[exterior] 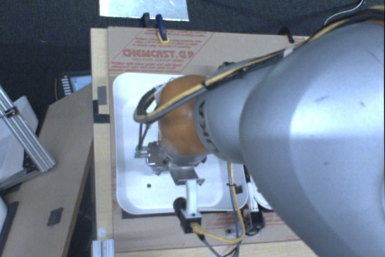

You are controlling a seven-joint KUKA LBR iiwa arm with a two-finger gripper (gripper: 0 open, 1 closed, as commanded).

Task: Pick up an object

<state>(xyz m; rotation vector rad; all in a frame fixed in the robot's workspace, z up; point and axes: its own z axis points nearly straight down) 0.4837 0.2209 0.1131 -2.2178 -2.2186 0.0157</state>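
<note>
The smooth grey metal arm (301, 129) — orange-banded — hangs over the shallow white plastic bin (129, 129). Its gripper (180, 174) — open or shut, I cannot tell. Around the bin lies printed brown cardboard (198, 48).

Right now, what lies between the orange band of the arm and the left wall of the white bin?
In the camera view, bare white bin floor separates the orange band from the bin's left wall, apart from cables looping off the band.

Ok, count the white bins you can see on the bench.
2. One white bin lies at left centre, with the arm reaching over it. A sliver of the second bin shows beside it, mostly covered by the arm. Anything inside them may be hidden.
</note>
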